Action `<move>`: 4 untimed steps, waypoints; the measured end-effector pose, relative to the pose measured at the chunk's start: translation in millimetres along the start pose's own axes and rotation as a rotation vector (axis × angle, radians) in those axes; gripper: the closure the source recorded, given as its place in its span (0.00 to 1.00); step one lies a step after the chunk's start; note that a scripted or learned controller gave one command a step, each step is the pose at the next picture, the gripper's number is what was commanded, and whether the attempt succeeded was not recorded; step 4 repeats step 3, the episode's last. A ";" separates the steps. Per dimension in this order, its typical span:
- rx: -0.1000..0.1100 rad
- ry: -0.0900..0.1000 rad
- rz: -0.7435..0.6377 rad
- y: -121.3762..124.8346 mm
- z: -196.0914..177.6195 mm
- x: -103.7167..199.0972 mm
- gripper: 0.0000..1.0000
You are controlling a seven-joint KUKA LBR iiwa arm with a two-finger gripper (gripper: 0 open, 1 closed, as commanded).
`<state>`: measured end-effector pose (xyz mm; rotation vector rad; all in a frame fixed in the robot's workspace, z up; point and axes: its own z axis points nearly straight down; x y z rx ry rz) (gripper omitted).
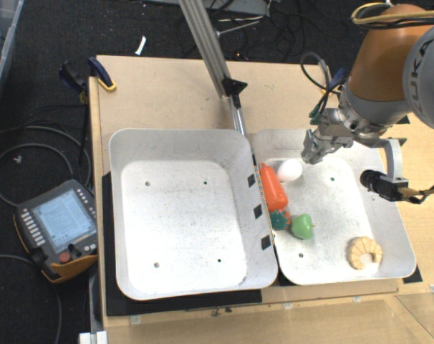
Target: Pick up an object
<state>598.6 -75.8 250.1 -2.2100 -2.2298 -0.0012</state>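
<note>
Egg point(290, 170), smooth white oval, tool point(314, 151) just beside, glossy orange carrot point(273, 187)

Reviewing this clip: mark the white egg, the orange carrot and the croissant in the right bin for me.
white egg point(290, 170): camera view, middle of its shell.
orange carrot point(273, 188): camera view, middle of its body.
croissant point(364, 252): camera view, centre of its ridged top.

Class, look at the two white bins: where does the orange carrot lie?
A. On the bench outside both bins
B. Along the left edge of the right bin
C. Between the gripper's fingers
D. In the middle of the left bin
B: the carrot lies against the right bin's left edge, beside the white egg.
</note>
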 end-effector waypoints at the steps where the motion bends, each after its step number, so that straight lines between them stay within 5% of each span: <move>1: 0.001 0.000 0.001 -7.5 6.7 49.8 1.00; 3: 0.002 -0.001 0.000 -36.9 13.7 155.0 1.00; 4: 0.002 -0.001 0.000 -36.9 13.7 155.0 1.00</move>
